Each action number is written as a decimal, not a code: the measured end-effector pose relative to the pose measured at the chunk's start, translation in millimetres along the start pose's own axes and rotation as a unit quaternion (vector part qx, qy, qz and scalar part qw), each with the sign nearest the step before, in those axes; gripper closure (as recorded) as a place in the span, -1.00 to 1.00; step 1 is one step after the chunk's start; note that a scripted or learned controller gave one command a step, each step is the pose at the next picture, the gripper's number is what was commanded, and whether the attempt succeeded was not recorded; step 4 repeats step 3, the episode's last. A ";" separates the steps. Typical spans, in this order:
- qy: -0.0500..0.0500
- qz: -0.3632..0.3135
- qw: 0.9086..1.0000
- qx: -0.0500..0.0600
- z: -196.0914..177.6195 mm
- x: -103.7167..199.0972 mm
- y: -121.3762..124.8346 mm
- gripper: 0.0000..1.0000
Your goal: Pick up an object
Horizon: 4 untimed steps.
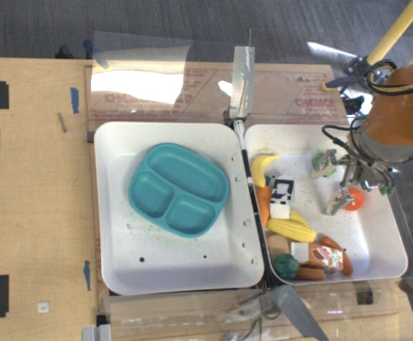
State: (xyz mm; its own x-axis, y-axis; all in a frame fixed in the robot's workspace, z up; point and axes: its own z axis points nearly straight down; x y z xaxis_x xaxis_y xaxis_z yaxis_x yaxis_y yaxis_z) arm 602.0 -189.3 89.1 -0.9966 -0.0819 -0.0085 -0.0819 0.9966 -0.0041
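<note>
Just beneath the end effector (pixel 348 190), in the right bin (pixel 384 261), a small orange-red round thing (pixel 354 199), perhaps a toy tomato, lies against one fingertip; it looks light, hard and smooth, apt to roll or squirt out unless pinched across its middle. Whether the end effector is released or clenched I cannot tell, since the metal parts blur together, and nothing shows plainly gripped. To its left, well apart, the other toys crowd the bin's inner wall: a yellow banana (pixel 264 166), a white box with a black square (pixel 281 197), a carrot (pixel 264 203), a corn cob (pixel 291 228); lower left of it lie a red packet (pixel 329 256) and a dark green lump (pixel 286 264). The corn looks stiff and ridged, easiest taken across its girth. Far to its left a teal divided plate (pixel 179 189) sits in the left bin (pixel 121 261)
</note>
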 end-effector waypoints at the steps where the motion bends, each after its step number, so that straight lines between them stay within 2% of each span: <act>1: -0.002 -0.074 0.997 0.000 0.7 8.7 -34.0 -1.00; 2: -0.002 -0.062 0.998 -0.002 -0.4 9.2 16.1 -1.00; 3: 0.000 -0.134 0.991 -0.002 2.1 -64.9 -21.1 -1.00; 4: 0.000 -0.134 0.991 -0.002 2.1 -64.9 -21.1 -1.00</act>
